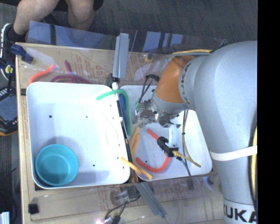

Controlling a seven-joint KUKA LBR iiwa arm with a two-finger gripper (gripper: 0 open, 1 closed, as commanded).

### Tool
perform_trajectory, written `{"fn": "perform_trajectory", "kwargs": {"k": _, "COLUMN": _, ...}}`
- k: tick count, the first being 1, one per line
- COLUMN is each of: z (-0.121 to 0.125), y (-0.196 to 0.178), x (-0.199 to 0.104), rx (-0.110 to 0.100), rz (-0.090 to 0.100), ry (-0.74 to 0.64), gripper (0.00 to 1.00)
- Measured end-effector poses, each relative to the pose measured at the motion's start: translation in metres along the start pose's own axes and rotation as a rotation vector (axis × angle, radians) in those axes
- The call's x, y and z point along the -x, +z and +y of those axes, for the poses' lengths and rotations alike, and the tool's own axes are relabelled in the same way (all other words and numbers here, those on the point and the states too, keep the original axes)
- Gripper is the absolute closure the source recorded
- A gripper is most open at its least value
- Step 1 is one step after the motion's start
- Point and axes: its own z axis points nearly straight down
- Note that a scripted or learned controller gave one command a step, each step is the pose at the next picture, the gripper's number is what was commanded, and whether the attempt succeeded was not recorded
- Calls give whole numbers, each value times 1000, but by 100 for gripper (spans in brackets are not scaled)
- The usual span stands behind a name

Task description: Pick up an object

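The grey arm (227,100) carries the lettering "KUKA" near its base. Its gripper (141,114) hangs low over the upper left corner of the right bin (199,131); I cannot tell whether the jaws are apart or together. A curved red tube (154,166) and a yellow stick (135,142) lie in that bin, just beside the gripper. A blue bowl (56,164) sits in the left bin (65,113). Red print on the surface (87,65) is unreadable.

Bright, even overhead light. Left bin (65,109) reads slightly bluish, not blown out. Soft shadow right of bowl (56,164). Pale sheen on arm (227,87). Reflections on clear sheet (87,37). Overall soft; floor (175,13) dark.
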Motion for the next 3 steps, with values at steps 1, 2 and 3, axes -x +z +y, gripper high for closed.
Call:
{"fn": "perform_trajectory", "kwargs": {"k": 1, "z": 1, "y": -2, "x": 1, "rx": 4, "rz": -3, "ry": 0, "gripper": 0}}
{"fn": "perform_trajectory", "kwargs": {"k": 2, "z": -8, "y": 10, "x": 22, "rx": -1, "rz": -1, "ry": -192, "gripper": 0}}
{"fn": "perform_trajectory", "kwargs": {"k": 3, "z": -8, "y": 1, "x": 21, "rx": -4, "rz": 1, "ry": -197, "gripper": 100}}
